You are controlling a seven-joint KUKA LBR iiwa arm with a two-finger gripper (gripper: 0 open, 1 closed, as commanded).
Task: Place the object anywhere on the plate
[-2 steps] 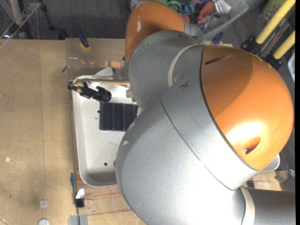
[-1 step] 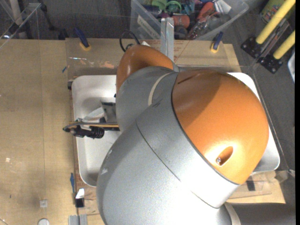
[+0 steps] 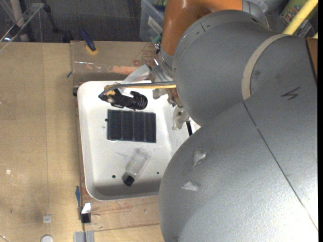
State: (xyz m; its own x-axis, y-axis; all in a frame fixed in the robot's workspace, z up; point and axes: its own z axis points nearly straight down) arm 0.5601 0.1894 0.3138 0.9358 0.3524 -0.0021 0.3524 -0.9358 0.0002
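1. Grey arm w/ orange band (image 3: 227, 59) looms over the right side of a shallow white plastic bin (image 3: 93, 150) on a wood bench.
2. Clear plastic vial w/ black cap (image 3: 134, 166) lies on its side on the bin floor nr the front wall, cap end pointing front-left.
3. Flat black ribbed rectangular pad (image 3: 131, 126) lies mid-bin, just behind the vial, apart from it.
4. Gripper (image 3: 177, 116) sits tucked under the arm by the pad's right end; whether spread or closed can't be told.

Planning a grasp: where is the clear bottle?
In the camera view, the clear bottle lies in the white bin, just below the dark ribbed panel, left of the arm.
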